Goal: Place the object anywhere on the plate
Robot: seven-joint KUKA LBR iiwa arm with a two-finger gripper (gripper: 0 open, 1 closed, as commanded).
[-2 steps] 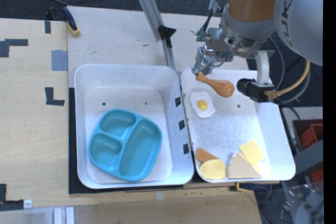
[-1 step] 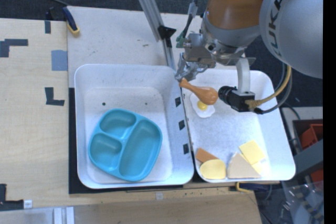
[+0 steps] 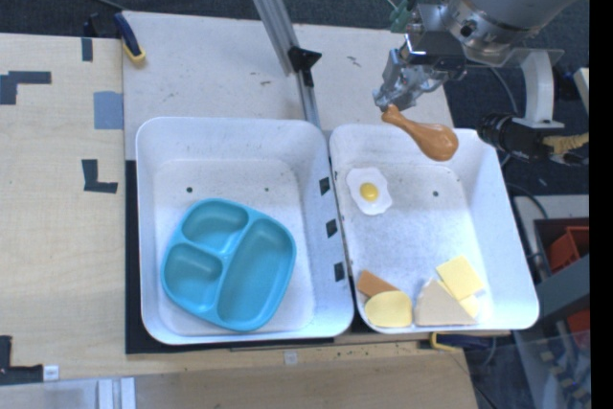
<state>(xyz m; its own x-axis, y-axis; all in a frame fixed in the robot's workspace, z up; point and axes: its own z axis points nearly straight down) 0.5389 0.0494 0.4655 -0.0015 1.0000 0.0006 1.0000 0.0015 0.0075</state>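
Two white bins sit side by side on the bench. The drumstick hangs over the right bin's twelve o'clock rim, its thin end pinched between the gripper's closed fingers. The blue plate lies in the left bin, toward eight o'clock.

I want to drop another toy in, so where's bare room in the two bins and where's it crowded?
Left bin: bare floor behind and right of the blue plate. Right bin: open middle between the fried egg and the front pile. Crowded: the front edge with the cheese pieces, and the back, where the drumstick hangs at the gripper.
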